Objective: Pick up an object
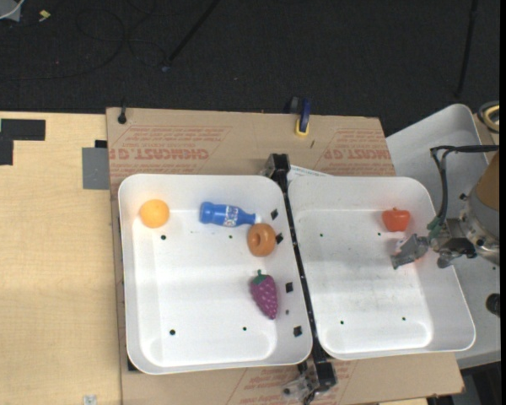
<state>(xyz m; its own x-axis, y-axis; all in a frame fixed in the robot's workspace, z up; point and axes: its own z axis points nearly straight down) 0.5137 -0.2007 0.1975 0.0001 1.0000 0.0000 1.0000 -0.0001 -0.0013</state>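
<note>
Red pepper toy sitting right by the gripper

Your gripper [407,253] hangs low in the right bin [363,344]; can't tell its state. The red pepper toy [395,219] sits just up and left of it, looks light, smooth, probably slippery, so I'd pinch its round middle.

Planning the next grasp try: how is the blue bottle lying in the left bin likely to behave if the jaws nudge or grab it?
The blue bottle lies on its side, so a nudge across its round body would probably roll it. It looks like small, light plastic, likely stiff but somewhat slippery. The donut near its cap end could block a roll that way.
</note>
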